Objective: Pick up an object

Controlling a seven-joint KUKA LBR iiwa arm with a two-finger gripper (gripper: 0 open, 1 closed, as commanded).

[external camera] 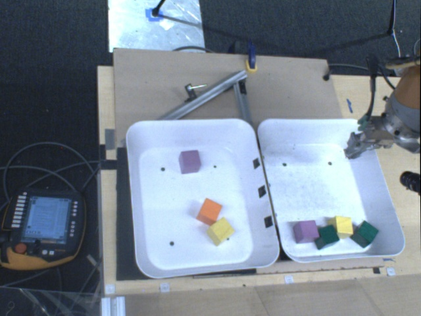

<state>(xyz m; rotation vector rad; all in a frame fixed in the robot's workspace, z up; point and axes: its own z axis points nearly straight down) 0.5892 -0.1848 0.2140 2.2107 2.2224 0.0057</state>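
We've got the gripper (353,147) hovering over the right bin's (329,137) far right rim, jaws too blurred to call, so we'd swing down to the near edge and take the yellow block (343,226), squarely, clear of its green neighbours (327,237).
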